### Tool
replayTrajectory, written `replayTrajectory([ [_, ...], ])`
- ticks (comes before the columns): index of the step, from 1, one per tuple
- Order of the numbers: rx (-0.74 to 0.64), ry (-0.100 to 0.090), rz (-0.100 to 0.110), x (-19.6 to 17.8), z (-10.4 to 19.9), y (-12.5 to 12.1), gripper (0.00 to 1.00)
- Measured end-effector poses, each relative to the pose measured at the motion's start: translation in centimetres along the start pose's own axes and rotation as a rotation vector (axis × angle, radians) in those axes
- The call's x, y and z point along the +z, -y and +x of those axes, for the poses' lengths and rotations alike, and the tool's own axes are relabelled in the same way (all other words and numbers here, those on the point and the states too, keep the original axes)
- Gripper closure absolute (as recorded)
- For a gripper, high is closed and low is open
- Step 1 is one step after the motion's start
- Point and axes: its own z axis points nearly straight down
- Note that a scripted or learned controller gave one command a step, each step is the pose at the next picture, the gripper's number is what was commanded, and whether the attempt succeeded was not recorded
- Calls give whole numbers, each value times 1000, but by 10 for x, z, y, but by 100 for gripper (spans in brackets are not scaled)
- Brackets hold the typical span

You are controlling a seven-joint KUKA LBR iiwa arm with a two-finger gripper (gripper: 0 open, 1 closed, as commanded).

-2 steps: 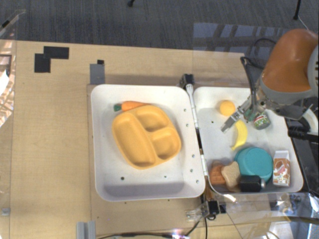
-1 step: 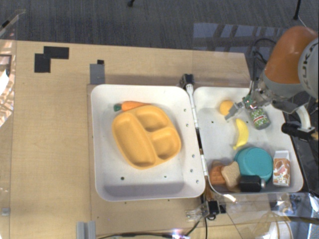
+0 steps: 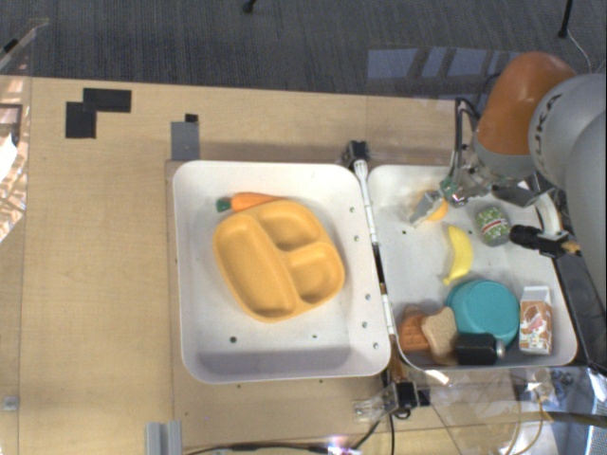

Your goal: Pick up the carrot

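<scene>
The carrot (image 3: 248, 200), orange with a green top, lies in the left bin (image 3: 199, 282) against the far edge of a yellow divided tray (image 3: 277, 257). My gripper (image 3: 453, 190) hangs over the far part of the right bin (image 3: 408, 254), well to the right of the carrot and apart from it. A small grey and yellow object (image 3: 427, 209) lies just below and left of the gripper; whether they touch is unclear.
The right bin holds a banana (image 3: 459, 254), a green round item (image 3: 492, 225), a teal bowl (image 3: 484, 313), bread slices (image 3: 432, 333), a black item (image 3: 475, 351) and a juice box (image 3: 535, 320). A ridge (image 3: 373, 245) divides the two bins.
</scene>
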Motion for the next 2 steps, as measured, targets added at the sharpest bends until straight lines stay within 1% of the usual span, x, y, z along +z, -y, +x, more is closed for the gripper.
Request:
replayTrajectory([
  [1, -4, 9, -18, -16, 0, -6, 100],
  [2, 44, 8, -21, -4, 38, 8, 100],
])
